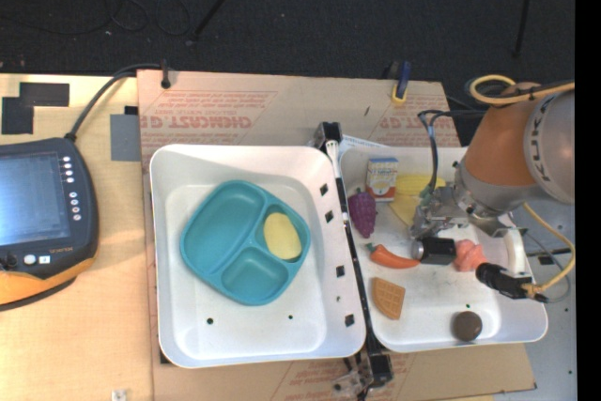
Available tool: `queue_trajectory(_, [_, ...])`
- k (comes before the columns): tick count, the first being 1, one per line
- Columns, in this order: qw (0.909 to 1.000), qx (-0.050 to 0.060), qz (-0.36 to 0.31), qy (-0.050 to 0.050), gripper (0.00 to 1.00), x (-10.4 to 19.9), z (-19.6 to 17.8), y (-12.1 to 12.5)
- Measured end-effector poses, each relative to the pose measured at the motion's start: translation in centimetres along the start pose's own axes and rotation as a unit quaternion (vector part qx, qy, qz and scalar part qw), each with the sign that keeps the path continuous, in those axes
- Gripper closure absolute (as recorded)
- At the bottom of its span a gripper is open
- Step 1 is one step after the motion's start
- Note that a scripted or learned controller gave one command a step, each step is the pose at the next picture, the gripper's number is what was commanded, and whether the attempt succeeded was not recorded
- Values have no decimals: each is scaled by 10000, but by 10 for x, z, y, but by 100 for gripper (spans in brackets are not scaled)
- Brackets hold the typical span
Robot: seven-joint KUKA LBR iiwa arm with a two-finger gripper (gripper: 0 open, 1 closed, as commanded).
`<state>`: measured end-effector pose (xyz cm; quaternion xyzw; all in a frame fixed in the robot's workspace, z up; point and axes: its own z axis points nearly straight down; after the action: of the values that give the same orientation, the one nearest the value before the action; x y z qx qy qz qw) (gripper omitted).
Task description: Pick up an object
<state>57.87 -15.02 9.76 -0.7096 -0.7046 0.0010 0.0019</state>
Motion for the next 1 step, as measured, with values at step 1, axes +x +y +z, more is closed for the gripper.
queue_trajectory(1, [10000, -55, -71, 5, 100, 68, -92, 14])
